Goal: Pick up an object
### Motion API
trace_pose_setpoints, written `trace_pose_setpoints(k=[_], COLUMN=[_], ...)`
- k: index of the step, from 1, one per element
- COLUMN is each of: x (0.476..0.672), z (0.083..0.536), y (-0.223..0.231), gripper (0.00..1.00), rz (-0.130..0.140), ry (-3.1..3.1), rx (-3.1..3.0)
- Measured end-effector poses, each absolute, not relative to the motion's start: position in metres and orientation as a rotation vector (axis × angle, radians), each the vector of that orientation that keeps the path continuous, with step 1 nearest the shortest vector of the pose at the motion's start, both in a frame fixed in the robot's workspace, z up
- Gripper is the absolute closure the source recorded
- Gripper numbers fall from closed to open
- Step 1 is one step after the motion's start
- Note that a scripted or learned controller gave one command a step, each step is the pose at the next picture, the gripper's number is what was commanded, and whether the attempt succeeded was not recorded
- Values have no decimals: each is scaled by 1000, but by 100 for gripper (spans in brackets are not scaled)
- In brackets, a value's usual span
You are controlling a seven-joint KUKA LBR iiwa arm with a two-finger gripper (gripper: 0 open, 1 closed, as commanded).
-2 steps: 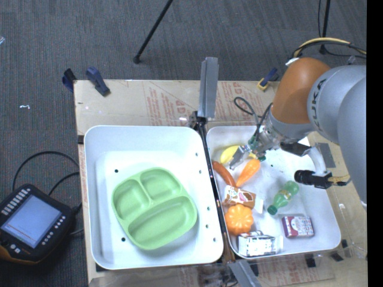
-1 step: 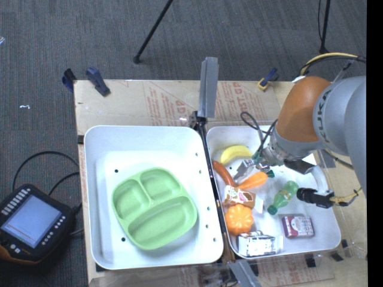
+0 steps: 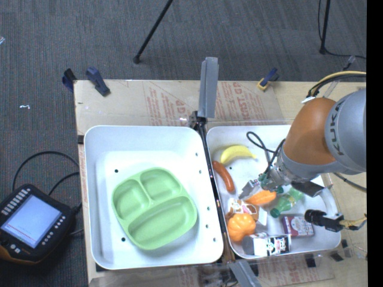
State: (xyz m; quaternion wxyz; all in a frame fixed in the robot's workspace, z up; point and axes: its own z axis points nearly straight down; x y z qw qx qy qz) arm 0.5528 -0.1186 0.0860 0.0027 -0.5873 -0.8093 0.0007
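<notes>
I've got the gripper (image 3: pixel 258 186) low in the right bin (image 3: pixel 239 137), just right of the hot dog (image 3: pixel 224 176), grip state unreadable, over the carrot (image 3: pixel 262 197), which I'd judge light, rigid, slick plastic, best pinched across its thick middle.

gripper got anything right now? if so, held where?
Cannot be told. The two-finger gripper sits low in the right white bin, against the orange carrot-shaped toy, but no object shows between its fingers.

R bin (image 3: pixel 333 239) crowded (toys packed); L bin (image 3: pixel 96 160) roomy round tray (image 3: pixel 154 207)
</notes>
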Motion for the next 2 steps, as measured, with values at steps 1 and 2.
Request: trace_pose_setpoints(k=[1, 2], x=[509, 529], z=[86, 204], y=[-153, -193], gripper=[0, 0], rz=[4, 4], ry=[-2150, -2077], rx=[-2282, -2352])
